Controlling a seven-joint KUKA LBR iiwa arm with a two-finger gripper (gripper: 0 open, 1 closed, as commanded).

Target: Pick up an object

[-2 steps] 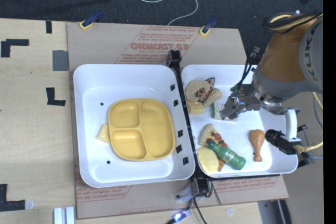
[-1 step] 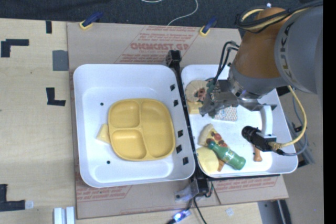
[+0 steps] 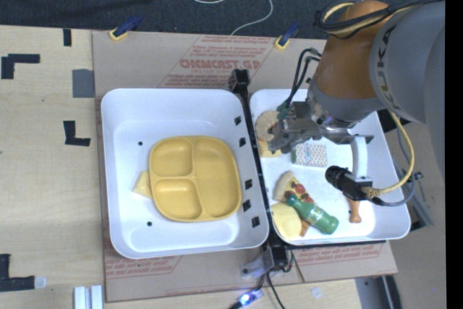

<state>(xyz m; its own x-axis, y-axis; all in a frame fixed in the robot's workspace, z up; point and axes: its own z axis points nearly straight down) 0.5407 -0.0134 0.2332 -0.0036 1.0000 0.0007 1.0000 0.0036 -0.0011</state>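
Left bin: yellow divided tray [image 3: 195,178], three compartments, lying flat at frame centre-left, with a pale yellow piece [image 3: 141,184] showing at its left edge. Right bin, lower part: pizza slice [image 3: 294,189] flat; green bottle [image 3: 313,213] on its side, just below it; patterned white packet [image 3: 311,153] above them; round tan item [image 3: 268,128], partly hidden, near the divider.

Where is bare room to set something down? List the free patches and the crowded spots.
Left bin: bare white floor along the far wall above the yellow divided plate, and a strip along its near edge. Right bin: crowded, with the pizza slice, green bottle, small patterned packet and the end effector above it.
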